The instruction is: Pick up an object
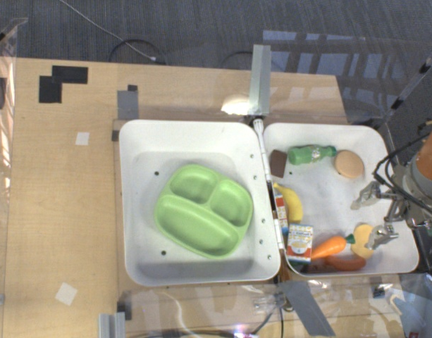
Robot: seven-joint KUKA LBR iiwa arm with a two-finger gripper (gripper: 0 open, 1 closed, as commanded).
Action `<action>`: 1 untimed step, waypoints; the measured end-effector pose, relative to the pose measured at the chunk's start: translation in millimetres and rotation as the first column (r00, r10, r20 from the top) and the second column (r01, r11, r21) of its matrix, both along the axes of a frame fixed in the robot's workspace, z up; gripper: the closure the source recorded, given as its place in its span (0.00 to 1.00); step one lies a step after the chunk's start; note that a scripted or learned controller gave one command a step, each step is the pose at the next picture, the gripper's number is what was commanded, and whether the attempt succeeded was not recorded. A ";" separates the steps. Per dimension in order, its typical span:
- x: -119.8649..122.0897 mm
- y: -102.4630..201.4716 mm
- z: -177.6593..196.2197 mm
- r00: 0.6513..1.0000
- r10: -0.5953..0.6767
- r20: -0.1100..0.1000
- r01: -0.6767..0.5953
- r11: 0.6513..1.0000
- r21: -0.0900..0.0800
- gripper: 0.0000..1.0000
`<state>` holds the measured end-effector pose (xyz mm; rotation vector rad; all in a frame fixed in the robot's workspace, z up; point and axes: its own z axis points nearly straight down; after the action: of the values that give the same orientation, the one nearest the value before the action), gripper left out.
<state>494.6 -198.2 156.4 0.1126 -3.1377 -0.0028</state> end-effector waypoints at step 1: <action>2.2 15.9 -56.7 0.948 0.319 0.012 -0.319 0.948 -0.008 0.00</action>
<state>496.7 -182.4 99.6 0.6214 -3.0902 0.0073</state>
